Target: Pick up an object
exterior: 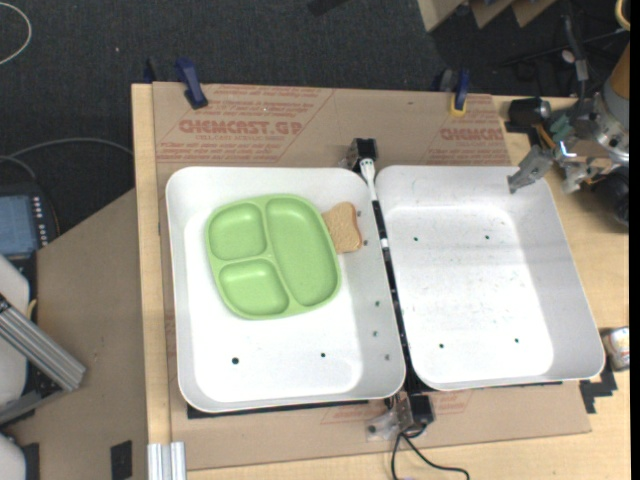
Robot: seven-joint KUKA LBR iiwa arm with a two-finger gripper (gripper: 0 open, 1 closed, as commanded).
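**The claw waits at the far corner, away from the plate**

A brown board (300, 118) lies flat on the bench, with red words printed on it. Blue clamps (190, 81) pinch its far edge. Dark carpet (200, 18) covers the floor behind it, and thin wires curl there. Two white bins sit side by side on the board, touching along the middle.

The claw (524, 174) hangs over the far right corner of the right bin (480, 288). It looks small and grey from here, and I cannot tell if it is open or closed. Nothing shows between its tips.

Well off to the claw's left, in the left bin (280, 368), lies a green plate (272, 256) with three parts. A tan cracker (344, 227) rests against the plate's edge on the side nearer the claw.
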